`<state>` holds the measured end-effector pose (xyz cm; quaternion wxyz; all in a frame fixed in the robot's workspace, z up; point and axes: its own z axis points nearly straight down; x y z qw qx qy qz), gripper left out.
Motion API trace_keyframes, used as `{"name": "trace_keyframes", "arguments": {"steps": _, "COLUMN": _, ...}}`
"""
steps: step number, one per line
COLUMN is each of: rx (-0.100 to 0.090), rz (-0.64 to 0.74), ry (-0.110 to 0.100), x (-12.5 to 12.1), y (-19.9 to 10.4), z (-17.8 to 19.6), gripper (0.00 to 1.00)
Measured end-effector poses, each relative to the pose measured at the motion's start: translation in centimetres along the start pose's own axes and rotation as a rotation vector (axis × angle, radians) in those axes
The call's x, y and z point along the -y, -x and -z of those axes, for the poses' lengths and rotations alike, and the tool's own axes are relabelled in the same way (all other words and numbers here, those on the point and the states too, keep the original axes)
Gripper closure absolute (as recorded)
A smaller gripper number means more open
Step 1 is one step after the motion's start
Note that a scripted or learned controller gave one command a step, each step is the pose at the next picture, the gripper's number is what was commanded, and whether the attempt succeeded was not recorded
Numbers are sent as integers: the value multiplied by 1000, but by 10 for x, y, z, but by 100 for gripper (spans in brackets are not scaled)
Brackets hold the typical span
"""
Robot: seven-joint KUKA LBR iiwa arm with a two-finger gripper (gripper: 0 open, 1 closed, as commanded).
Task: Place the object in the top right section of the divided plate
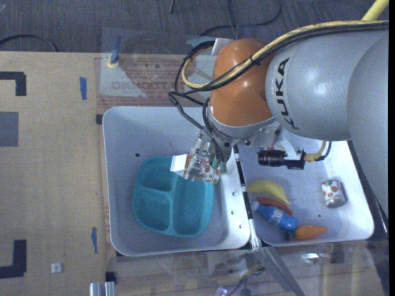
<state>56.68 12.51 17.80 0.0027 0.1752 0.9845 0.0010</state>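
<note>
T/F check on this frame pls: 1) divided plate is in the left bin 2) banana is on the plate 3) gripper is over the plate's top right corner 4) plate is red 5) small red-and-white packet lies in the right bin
1) The divided plate is in the left bin. True.
2) The banana is on the plate. False: it lies in the right bin, beside a blue bottle.
3) The gripper is over the plate's top right corner. True.
4) The plate is red. False: it is teal.
5) A small red-and-white packet lies in the right bin. True.
</note>
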Motion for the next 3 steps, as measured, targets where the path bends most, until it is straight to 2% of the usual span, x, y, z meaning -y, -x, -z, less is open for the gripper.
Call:
{"name": "trace_keyframes", "arguments": {"steps": 1, "rx": 5, "rz": -1, "ry": 4, "x": -1, "y": 1, "z": 11, "gripper": 100}}
{"name": "trace_keyframes", "arguments": {"steps": 2, "rx": 0, "rz": 53, "ry": -1, "x": 56, "y": -8, "z": 55, "gripper": 100}}
{"name": "trace_keyframes", "arguments": {"steps": 3, "rx": 0, "rz": 114, "ry": 1, "x": -8, "y": 1, "z": 22, "gripper": 100}}
